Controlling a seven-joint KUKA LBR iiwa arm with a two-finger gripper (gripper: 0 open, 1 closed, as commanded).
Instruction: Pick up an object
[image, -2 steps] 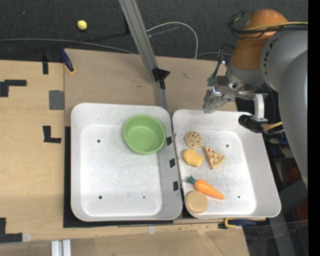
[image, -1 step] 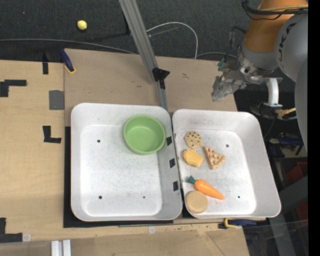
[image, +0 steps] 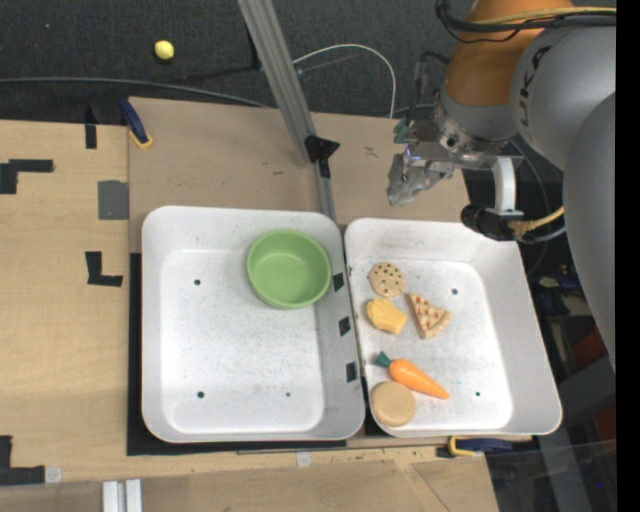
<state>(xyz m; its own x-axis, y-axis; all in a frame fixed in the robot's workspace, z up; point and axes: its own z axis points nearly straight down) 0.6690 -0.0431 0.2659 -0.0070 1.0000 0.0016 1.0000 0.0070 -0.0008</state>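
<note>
In the right bin (image: 500, 300) lie a round cookie (image: 385, 279), a yellow cheese piece (image: 386, 317), a pizza slice (image: 429, 316), an orange carrot (image: 417, 377) and a tan round bun (image: 393, 404). A green bowl (image: 289, 268) sits at the back right of the left bin (image: 200, 330). My gripper (image: 407, 189) hangs above the bench just behind the right bin's back edge, well above the food, with nothing seen between its fingers.
A grey metal pole (image: 285, 80) slants down to the gap between the bins. A yellow ball (image: 164, 49) lies on the dark floor at the back left. Black cables run behind the bench.
</note>
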